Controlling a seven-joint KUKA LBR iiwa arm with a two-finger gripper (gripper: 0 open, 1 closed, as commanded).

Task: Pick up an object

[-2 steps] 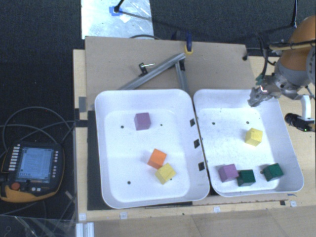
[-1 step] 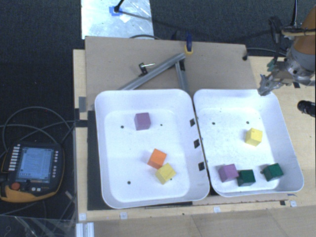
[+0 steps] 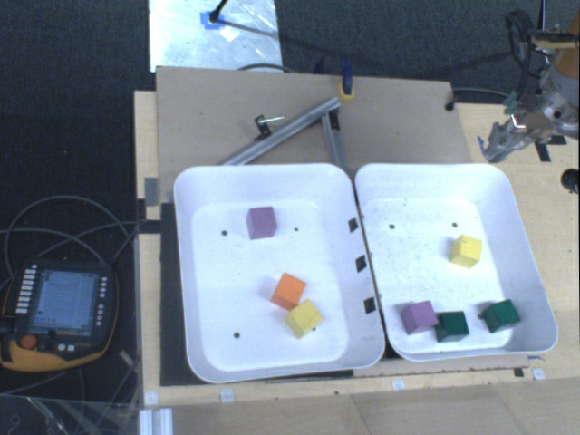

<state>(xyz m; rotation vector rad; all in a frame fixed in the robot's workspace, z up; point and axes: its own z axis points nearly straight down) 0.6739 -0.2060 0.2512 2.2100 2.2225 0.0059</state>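
Blocks: purple [image 3: 261,222], orange [image 3: 288,290], yellow [image 3: 304,318] in left bin [image 3: 195,270]; orange sits cornerwise, no long axis. Gripper [image 3: 504,141] at 2 o'clock, outside bins, holding nothing; finger state indeterminate.

Pale wooden worktop [image 3: 145,243] bearing two white bins side by side, left bin [image 3: 186,270] and right bin [image 3: 526,243], with brown board [image 3: 399,120] and metal bar [image 3: 281,132] behind

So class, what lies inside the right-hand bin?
The right-hand bin holds a yellow block, a purple block and two dark green blocks. Whatever sits under each block is covered.
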